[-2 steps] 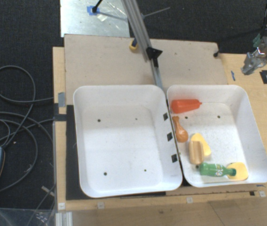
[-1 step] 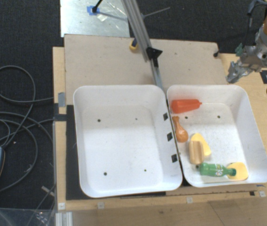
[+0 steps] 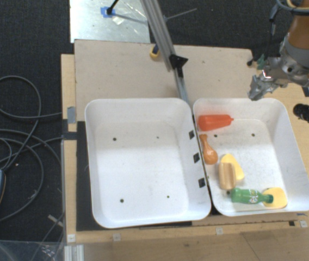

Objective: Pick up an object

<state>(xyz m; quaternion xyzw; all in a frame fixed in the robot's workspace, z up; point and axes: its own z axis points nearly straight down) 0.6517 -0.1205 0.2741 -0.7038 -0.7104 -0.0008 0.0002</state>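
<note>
One tool (image 3: 257, 89) above bin rim (image 3: 271, 100)

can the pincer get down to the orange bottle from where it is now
Probably yes: the pincer hangs over the right bin's far rim, and the orange bottle lies alone near that end with nothing over it.

The arm (orange band uppermost) angles down-left, its gripper (image 3: 257, 90) hanging low.

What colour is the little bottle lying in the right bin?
Green bottle with a white label, seen in the camera view.
</note>
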